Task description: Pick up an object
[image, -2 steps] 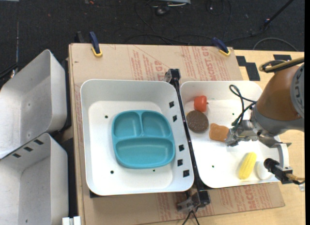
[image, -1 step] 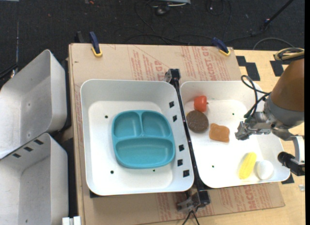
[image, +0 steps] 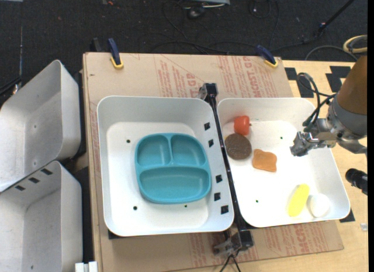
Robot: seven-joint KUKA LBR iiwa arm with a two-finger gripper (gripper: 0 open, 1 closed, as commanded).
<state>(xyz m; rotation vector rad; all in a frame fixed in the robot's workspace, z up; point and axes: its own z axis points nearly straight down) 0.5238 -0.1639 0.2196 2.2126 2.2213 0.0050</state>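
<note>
Surface (image: pixel 175 78): brown board carrying two white bins side by side.
Left bin (image: pixel 111 148): holds a teal divided plate (image: pixel 173 167) with three compartments.
Right bin (image: pixel 327 165): holds five small things.
Red piece (image: pixel 242 124): far left, rounded.
Brown disc (image: pixel 238 146): just near the red piece, dark and speckled.
Orange piece (image: pixel 265 160): flat, irregular, right of the disc.
Yellow piece (image: pixel 298 200): long, near right.
White ball (image: pixel 319 205): touching the yellow piece's right side.
Claw (image: pixel 301 145): over the bin's right part, nothing seen in it; open or closed, cannot tell.
</note>
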